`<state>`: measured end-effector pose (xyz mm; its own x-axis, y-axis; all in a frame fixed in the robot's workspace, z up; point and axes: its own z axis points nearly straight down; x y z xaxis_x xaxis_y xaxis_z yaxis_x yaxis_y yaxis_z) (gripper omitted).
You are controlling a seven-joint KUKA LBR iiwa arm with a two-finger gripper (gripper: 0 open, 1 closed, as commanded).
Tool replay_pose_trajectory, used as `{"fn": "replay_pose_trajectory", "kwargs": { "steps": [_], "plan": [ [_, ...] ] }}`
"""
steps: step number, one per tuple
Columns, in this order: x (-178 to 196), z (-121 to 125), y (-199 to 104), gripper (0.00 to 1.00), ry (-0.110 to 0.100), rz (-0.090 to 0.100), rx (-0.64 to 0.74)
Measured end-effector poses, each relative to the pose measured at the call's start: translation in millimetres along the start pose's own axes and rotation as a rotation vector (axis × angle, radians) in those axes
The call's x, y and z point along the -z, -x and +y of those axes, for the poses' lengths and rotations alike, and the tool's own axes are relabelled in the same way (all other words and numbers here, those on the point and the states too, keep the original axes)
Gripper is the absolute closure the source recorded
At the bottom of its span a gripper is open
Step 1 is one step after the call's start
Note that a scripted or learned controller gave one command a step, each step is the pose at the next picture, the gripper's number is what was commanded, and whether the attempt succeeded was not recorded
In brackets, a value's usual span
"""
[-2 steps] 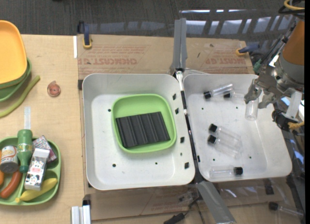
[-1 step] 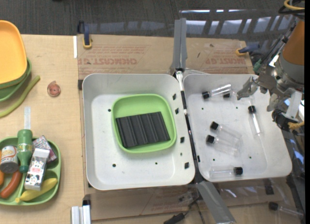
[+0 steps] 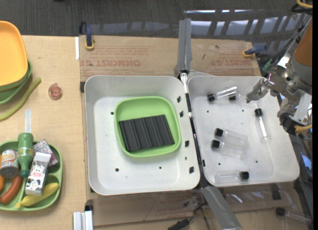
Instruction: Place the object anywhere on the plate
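- We find the gripper (image 3: 258,91) at the far right of the right bin (image 3: 278,174), hanging over its upper right corner; whether it is apart or together we cannot tell at this angle.
- Nothing is visibly held by it.
- Five clear vials with black caps lie loose on the right bin's floor; which one is the task's object is not marked.
- The nearest is the vial (image 3: 261,123) just below the gripper, toward the near edge. Its long axis runs roughly far-to-near, cap at the far end, pointing toward the gripper.
- A second vial (image 3: 222,94) lies to the gripper's left, near the bin's far wall, long axis roughly left-to-right, cap at the left end.
- The other three lie further down the bin, well apart from the gripper.
- The green plate (image 3: 122,111) sits in the left bin (image 3: 99,174), well apart to the gripper's left, with a dark ribbed mat (image 3: 147,132) on it.
- In our judgement, the pick has not been made; the coming move is a short descent onto the nearest vial, closing across its narrow width.
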<state>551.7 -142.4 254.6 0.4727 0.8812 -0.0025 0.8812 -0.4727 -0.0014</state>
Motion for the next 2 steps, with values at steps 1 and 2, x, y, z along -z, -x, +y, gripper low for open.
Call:
{"fn": "replay_pose_trajectory", "kwargs": {
  "steps": [1,2],
  "plan": [
    [-25,15,-24,0.00,-0.002,-0.001,-0.313],
    [-2,14,-36,0.00,-0.002,-0.002,-0.551]
  ]
}}
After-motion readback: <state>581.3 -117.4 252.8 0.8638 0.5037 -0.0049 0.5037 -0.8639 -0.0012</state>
